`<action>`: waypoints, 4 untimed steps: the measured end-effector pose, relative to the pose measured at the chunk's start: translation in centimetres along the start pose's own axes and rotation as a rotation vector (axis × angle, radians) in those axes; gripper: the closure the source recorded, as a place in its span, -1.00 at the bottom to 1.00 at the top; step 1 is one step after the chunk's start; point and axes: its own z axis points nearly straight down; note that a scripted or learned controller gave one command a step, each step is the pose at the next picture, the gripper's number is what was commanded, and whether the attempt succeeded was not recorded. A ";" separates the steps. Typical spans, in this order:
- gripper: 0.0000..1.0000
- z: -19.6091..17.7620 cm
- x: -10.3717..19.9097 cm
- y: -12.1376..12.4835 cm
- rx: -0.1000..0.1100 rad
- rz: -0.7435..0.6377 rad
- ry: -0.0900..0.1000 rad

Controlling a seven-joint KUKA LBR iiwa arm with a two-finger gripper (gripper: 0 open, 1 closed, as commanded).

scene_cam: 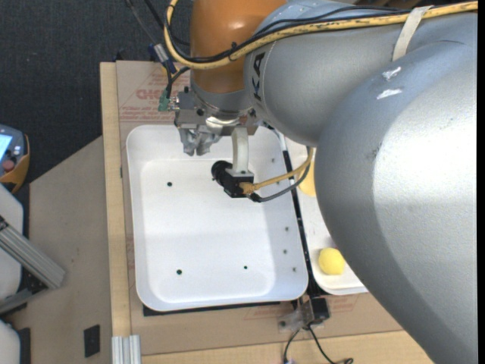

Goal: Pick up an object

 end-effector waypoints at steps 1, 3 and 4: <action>1.00 -21.0 0.6 -2.7 -0.025 -0.003 0.009; 1.00 -24.1 0.6 -14.5 -0.007 -0.003 0.003; 1.00 -27.1 0.6 -14.3 -0.012 -0.001 0.003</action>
